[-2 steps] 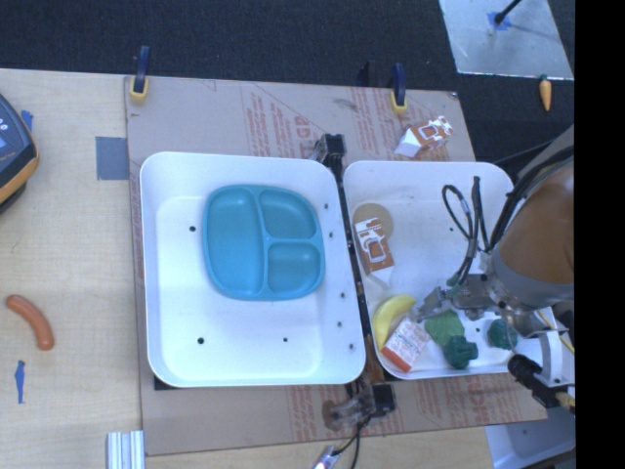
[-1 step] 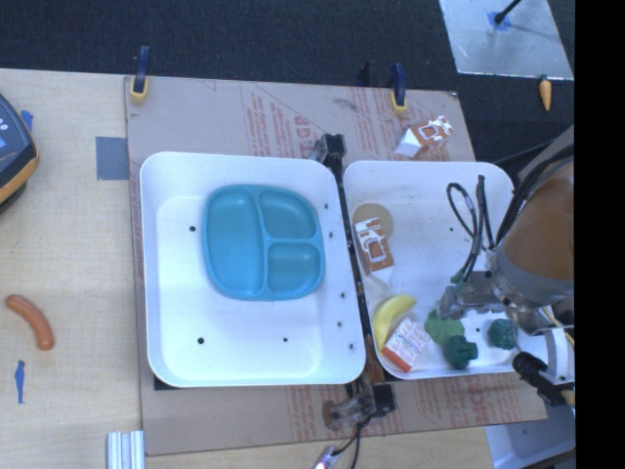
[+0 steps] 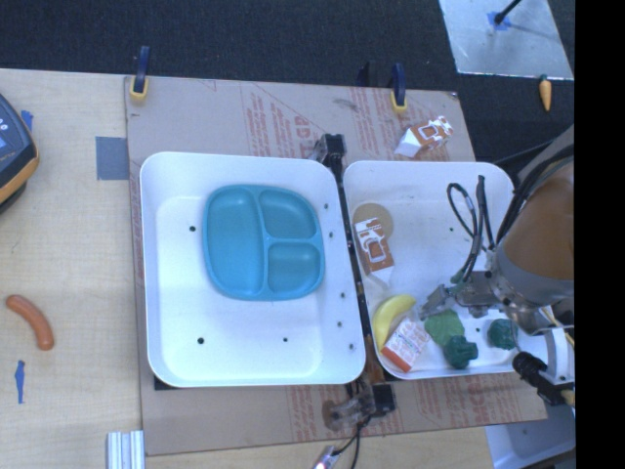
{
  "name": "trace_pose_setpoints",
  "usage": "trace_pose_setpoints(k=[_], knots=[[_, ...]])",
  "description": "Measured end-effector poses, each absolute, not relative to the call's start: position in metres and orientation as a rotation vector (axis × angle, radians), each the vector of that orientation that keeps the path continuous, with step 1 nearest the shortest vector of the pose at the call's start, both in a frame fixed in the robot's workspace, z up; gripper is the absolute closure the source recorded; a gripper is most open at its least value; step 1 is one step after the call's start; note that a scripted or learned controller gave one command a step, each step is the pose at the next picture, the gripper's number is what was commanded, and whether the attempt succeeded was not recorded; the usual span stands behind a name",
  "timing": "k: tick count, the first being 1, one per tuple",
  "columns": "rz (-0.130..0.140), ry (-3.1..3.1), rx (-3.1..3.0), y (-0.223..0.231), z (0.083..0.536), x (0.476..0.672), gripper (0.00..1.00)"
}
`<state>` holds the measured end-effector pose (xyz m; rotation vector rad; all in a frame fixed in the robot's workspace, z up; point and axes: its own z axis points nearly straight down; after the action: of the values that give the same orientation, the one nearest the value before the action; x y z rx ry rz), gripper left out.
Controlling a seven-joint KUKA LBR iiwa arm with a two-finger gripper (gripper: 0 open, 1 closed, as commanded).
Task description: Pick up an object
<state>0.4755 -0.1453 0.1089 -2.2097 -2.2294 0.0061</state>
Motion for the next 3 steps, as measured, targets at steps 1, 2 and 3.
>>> trace_pose_setpoints(k=[1,2,3], knots=[[0.009,-2.233,-2.206,-0.146,0.119,0.475,1.0],[0.009,-2.233,-2.206,-0.146,0.119,0.475,0.0],[0.003,-2.224,-2.216,-0.137,0.091,0.476,0.0]])
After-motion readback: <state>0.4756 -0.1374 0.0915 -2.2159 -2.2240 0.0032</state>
